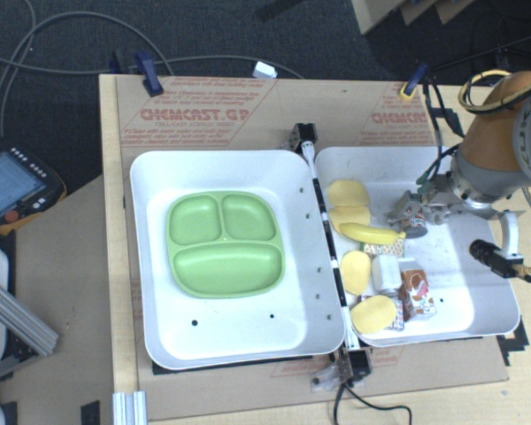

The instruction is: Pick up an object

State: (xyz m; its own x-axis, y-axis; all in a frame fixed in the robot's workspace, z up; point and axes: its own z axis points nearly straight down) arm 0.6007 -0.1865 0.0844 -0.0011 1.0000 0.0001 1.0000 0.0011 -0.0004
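tool [413, 212]: low in right bin [478, 317], finger state unclear
banana [370, 234]: just left of tool
green tray [225, 243]: far left

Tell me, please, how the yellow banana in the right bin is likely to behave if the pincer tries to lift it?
The banana looks like a smooth, curved toy, so it is probably stiff and light. Its rounded, glossy sides may let it slip or swivel between two fingers unless gripped near mid-length. It lies against a pale yellow piece and a white block, so a push would likely shift those.

even overhead light, soft shadows, perhaps slight blur
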